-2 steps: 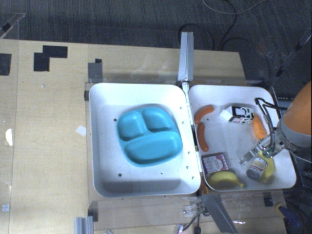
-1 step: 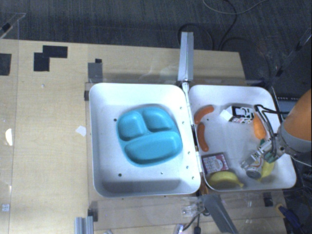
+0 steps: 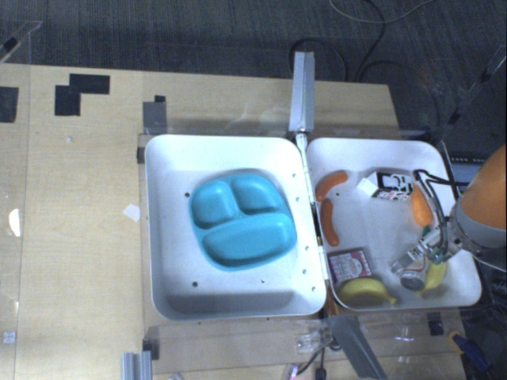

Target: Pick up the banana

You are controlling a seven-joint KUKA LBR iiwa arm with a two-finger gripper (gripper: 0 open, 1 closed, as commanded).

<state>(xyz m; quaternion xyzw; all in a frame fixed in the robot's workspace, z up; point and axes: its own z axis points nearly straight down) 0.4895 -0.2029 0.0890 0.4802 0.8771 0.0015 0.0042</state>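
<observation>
The 2 bins [image 3: 158,236] are white. A bright blue tray [image 3: 242,218] with 3 hollows lies in the left one. In the right one are 2 orange-red sausages [image 3: 328,222], an orange carrot [image 3: 421,209], a yellow banana [image 3: 366,290], a dark red packet [image 3: 349,266] and a black-and-white card [image 3: 390,185]. The bench [image 3: 71,212] is pale tan wood.

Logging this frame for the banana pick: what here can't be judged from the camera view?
- Tool: too small and cluttered to tell its finger state or any contact.
- Yellow piece beside it: partly covered by the tool; identity unclear.
- Banana: far end hidden by the right bin's near wall.
- Arm: cut off by the frame edge.
</observation>
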